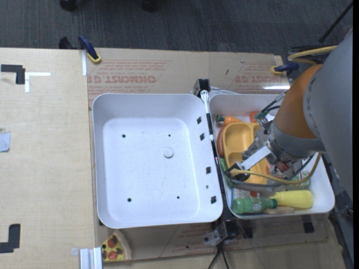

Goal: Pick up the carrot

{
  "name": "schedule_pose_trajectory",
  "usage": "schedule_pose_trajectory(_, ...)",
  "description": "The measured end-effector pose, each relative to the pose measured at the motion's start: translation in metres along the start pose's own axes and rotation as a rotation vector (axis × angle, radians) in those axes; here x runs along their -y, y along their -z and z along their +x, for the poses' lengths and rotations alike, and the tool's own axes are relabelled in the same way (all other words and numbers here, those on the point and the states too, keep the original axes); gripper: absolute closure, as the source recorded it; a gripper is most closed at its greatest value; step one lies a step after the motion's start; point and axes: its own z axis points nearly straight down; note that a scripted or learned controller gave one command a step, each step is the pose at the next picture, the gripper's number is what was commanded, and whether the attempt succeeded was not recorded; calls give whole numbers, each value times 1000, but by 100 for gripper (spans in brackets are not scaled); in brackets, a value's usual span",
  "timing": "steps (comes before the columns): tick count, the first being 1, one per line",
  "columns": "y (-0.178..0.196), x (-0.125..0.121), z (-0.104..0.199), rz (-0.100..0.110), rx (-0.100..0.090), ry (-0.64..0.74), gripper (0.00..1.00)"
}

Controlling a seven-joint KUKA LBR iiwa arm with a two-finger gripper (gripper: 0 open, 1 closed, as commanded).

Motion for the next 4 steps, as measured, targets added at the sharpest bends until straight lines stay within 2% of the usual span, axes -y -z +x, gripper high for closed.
schedule_pose_trajectory(1,0,-34,48,0,3,-208,0)
schedule_pose_trajectory(2,-91,-110,54,3,-2,-227,0)
schedule_pose_trajectory(3,-99,-123,102,9,21,-115,0)
schedule_pose_trajectory(4,-98,-131,112,30,44,-240,0)
